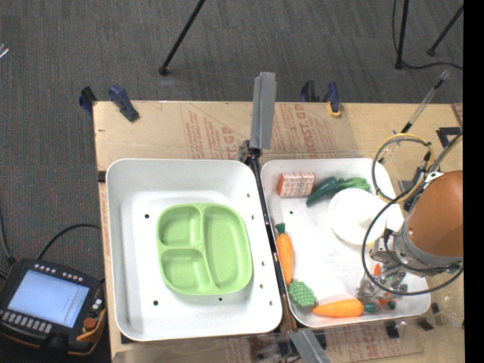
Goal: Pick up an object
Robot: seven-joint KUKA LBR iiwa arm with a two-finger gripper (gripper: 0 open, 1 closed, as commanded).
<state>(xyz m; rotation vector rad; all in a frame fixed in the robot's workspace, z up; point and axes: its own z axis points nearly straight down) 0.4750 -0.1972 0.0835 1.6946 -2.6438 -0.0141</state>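
The right bin holds a small red carton, a green vegetable, a white round plate, an upright carrot, a knobbly green piece and a second carrot lying along the front wall. My gripper hangs low over the bin's front right corner, just right of the lying carrot's leafy end. Cables and the wrist cover most of it. Small red and orange bits show around it, too hidden to identify.
The left bin holds a green divided plate. A grey post rises between the bins at the back. Clamps sit on the bench's far edge. A teach pendant lies on the floor at the lower left.
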